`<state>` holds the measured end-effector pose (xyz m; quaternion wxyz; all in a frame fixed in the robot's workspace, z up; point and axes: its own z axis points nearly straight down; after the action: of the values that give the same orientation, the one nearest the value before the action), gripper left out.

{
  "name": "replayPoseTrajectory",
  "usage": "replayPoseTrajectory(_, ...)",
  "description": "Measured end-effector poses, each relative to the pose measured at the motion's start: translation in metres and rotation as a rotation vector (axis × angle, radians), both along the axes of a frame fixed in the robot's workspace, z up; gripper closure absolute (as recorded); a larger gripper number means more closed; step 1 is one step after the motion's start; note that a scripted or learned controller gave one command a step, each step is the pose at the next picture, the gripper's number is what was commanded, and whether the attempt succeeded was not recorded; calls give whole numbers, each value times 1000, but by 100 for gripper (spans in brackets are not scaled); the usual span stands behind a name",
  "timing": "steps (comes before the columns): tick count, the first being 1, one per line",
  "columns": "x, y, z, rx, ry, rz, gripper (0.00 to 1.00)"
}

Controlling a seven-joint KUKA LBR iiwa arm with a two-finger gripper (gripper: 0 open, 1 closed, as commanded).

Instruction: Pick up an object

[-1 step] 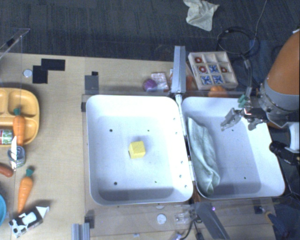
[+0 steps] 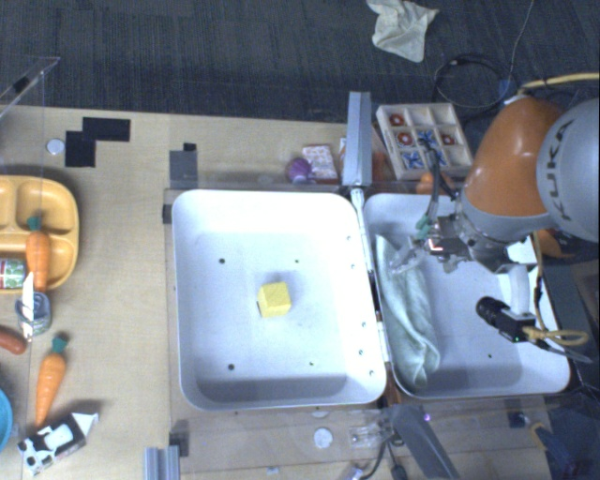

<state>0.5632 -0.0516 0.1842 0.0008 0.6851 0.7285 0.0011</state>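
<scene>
A pale grey-green crumpled cloth (image 2: 410,309) lies along the left wall of the shallow white right-hand bin (image 2: 483,370), running from the bin's upper left down towards its lower left corner. The gripper (image 2: 432,241) sits at the cloth's upper end, in the upper part of that bin. From my remote station I cannot tell whether it is spread or closed on the fabric, or whether it touches the fabric at all. The grey arm with its orange band (image 2: 511,164) reaches in from the upper right of the frame.

Across the divider, a small yellow foam cube (image 2: 275,299) rests alone near the middle of the shallow white left-hand bin (image 2: 234,361), well apart from the gripper.

Behind the bins, at upper centre, I see a small purple round object (image 2: 298,170) just beside a pink packet (image 2: 321,161). To their right is a compartmented box with red and blue pieces (image 2: 424,139).

On the pale wooden table (image 2: 112,281) at the left of the frame, a yellow divided plastic tray (image 2: 37,202) holds an orange toy carrot (image 2: 37,258). Below it lie a second orange toy carrot (image 2: 49,375) and a black-and-white cow-patterned toy (image 2: 54,439). A black L-shaped flat piece (image 2: 94,139) lies at upper left.

A crumpled beige rag (image 2: 401,26) lies on the dark floor at the top of the frame.
</scene>
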Motion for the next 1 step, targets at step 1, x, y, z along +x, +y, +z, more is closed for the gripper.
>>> replayPoseTrajectory(1,-46,-49,-62,0,-1,-113,0)
